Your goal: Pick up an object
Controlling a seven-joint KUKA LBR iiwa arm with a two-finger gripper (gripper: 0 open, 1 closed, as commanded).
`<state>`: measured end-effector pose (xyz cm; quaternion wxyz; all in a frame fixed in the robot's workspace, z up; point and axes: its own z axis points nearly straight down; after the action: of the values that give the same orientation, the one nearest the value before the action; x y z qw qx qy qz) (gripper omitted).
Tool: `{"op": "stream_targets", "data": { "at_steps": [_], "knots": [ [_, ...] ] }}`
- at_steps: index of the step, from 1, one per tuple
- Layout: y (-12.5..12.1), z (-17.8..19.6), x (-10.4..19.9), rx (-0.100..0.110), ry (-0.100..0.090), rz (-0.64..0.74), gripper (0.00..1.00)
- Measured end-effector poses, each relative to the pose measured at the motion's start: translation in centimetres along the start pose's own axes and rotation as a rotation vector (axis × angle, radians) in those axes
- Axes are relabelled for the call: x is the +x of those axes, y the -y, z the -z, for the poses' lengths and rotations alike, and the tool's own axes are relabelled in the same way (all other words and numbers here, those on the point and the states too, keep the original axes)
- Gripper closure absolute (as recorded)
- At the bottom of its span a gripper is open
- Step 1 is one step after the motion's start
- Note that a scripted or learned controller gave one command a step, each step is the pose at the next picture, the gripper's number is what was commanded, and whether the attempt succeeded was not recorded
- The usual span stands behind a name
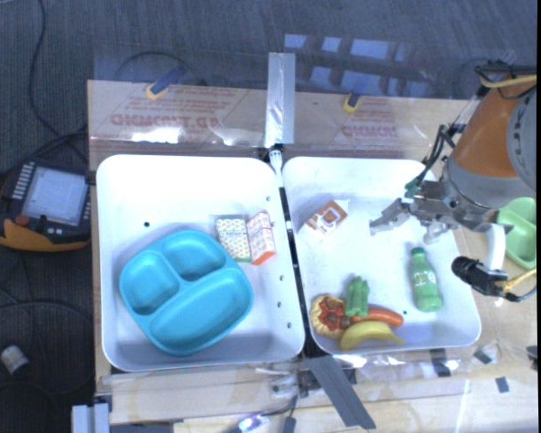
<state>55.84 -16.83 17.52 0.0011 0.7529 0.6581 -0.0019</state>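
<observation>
The end effector (406, 219), apparently spread open and gripping nothing, hangs over the right bin (379, 171) beside a green bottle (423, 280); a clean pick means centring above the bottle, fingers straddling its width, before descending.

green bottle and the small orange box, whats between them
In the camera view, just bare white bin floor between the green bottle and the orange box.
</observation>
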Motion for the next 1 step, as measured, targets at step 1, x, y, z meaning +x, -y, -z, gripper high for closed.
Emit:
{"op": "stream_targets", "data": {
  "at_steps": [1],
  "knots": [
    [1.39,-6.93,-3.77,0.008,-0.008,-0.117,0.0]
  ]
}}
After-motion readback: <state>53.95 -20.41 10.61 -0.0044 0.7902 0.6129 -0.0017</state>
